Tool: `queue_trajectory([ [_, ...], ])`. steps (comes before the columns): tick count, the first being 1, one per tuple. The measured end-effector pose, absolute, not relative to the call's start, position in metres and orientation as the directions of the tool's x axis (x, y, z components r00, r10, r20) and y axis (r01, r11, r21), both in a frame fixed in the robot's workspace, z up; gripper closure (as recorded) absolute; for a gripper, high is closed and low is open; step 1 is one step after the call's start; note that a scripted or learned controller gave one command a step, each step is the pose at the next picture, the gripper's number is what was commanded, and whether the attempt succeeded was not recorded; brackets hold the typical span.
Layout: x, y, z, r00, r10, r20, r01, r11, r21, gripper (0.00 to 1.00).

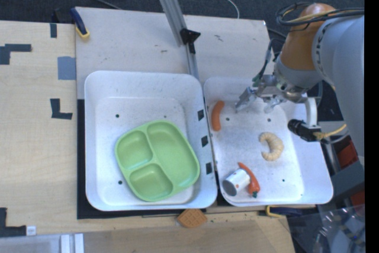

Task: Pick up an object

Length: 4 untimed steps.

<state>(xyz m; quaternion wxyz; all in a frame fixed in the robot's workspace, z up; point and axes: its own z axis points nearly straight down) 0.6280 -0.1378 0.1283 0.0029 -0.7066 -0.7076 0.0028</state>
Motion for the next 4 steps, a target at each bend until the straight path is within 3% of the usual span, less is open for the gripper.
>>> queue_trajectory([
  [1,0.628,-0.137,0.087,-0.002,1.000,-0.002,1.000,0.002,-0.001,0.00],
  [2,0.628,-0.136,0.098,-0.003,1.000,-0.001,1.000,0.003,-0.002,1.00],
  [4,0.633,-0.131,0.201,-0.003,1.000,-0.001,1.000,0.003,0.005,1.00],
])
